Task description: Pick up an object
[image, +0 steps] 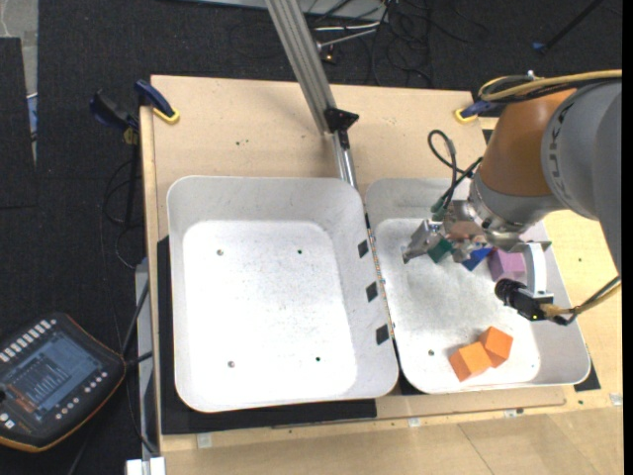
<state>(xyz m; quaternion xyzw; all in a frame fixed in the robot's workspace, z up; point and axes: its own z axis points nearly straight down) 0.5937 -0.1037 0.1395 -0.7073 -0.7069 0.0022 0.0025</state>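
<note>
Camera view from above the bench: nearest the lens, at the lower left off the bench, lies a teach pendant (45, 379) with a lit screen. Just past it sit my two white bins side by side on the wooden bench (252, 127). The left bin (198, 201) has a speckled floor. In the right bin (410, 349), close to its near edge, two orange blocks (482, 354) lie touching each other, one a little higher than the other.

Farther in, over the middle of the right bin, hangs my gripper (427, 247), reaching in from the right under my grey arm and its orange band (524, 142). I cannot tell how the fingers stand. Just beside it on the right lie a green piece (442, 252), a blue block (478, 258) and a purple block (510, 263), bunched together and partly under my wrist. A black cable fitting (516, 297) hangs near them.

Beyond the bins, a slanted metal pole (302, 52) crosses the bench, and blue-and-yellow clamps (153, 99) grip its far corners.
</note>
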